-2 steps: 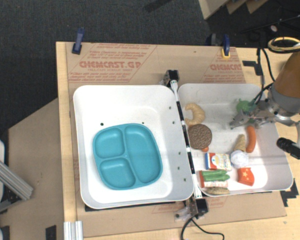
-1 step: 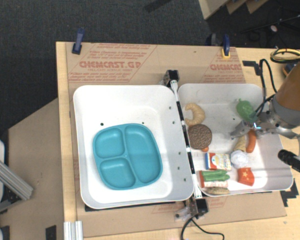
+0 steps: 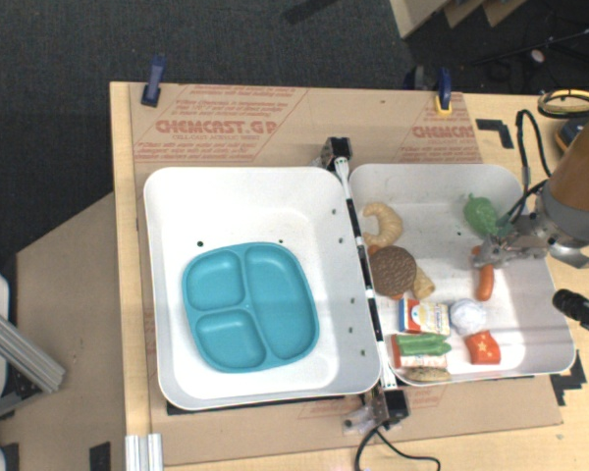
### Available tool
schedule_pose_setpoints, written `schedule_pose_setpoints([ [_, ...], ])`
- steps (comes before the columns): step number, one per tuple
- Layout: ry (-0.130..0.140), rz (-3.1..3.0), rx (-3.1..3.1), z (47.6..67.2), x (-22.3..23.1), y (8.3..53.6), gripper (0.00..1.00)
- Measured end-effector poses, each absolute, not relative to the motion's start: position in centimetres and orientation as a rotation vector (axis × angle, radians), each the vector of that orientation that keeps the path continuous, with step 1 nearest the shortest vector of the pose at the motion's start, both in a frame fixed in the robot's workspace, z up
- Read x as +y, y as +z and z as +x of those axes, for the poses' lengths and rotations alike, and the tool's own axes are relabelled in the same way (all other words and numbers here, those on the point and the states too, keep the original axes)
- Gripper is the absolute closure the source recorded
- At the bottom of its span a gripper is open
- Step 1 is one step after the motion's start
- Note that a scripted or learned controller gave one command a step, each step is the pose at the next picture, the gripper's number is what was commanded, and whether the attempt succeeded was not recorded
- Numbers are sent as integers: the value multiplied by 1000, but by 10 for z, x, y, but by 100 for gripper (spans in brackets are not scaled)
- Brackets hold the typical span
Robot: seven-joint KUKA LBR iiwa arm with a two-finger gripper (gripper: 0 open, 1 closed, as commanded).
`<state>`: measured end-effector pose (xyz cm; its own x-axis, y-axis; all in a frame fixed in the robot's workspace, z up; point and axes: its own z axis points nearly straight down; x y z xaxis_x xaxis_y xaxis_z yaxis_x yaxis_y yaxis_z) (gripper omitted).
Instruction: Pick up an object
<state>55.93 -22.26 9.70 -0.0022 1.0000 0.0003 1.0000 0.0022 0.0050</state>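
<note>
My gripper (image 3: 495, 253) reaches into the right bin (image 3: 536, 353) from the right edge. It hovers just above the top end of a small orange carrot-like piece (image 3: 485, 284). A green leafy toy (image 3: 480, 214) lies just up and left of the gripper. I see nothing held in the gripper. Further left in the same bin are a tan croissant (image 3: 383, 224) and a round brown cookie (image 3: 394, 270). Near the front lie a white ball (image 3: 467, 314), a red piece (image 3: 483, 347), a green pod (image 3: 420, 344) and a small printed carton (image 3: 422, 317).
The left bin (image 3: 177, 204) holds a teal divided plate (image 3: 250, 305). A black hinge strip (image 3: 358, 263) runs between the bins. Cables (image 3: 526, 155) hang at the right behind the arm (image 3: 577, 199). Clamps (image 3: 154, 78) pin the cardboard base at the back.
</note>
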Motion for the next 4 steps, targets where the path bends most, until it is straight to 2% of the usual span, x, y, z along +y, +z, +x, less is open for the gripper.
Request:
schedule_pose_setpoints([
  [1, 7, 2208, 2221, 597, -155, 87, 100],
  [2, 15, 2207, 2226, 595, -85, 192, 100],
  [3, 6, 2214, 2229, 587, -24, 206, 100],
  [4, 1, 2220, 2227, 544, -2, 238, 100],
])
